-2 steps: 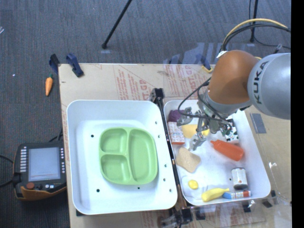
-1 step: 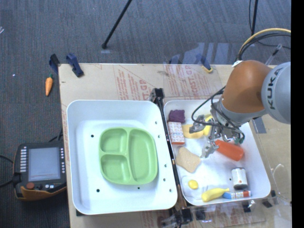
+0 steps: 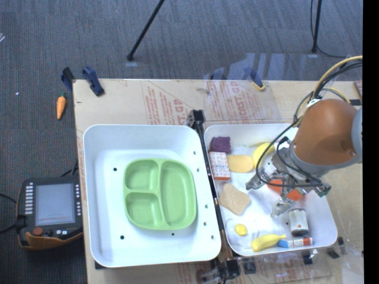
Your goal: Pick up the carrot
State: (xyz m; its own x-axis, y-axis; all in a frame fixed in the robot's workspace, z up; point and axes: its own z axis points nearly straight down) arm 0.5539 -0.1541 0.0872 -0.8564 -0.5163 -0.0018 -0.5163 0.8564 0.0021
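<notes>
Claw (image 3: 269, 195) hangs low in the right bin (image 3: 329, 218) with its fingers spread wide, gripping nothing. Going from the left, a small carrot (image 3: 60, 106) lies on the dark floor off the bench's corner and a green plate (image 3: 160, 194) sits in the left bin (image 3: 98, 158). An orange-red scrap (image 3: 276, 186) shows under the claw, too hidden to name.

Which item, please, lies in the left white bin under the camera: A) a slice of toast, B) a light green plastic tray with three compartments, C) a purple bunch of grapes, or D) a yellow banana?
B: the light green three-compartment tray sits in the left white bin, while the toast slice, yellow banana and purple grapes all lie in the right white bin.
</notes>
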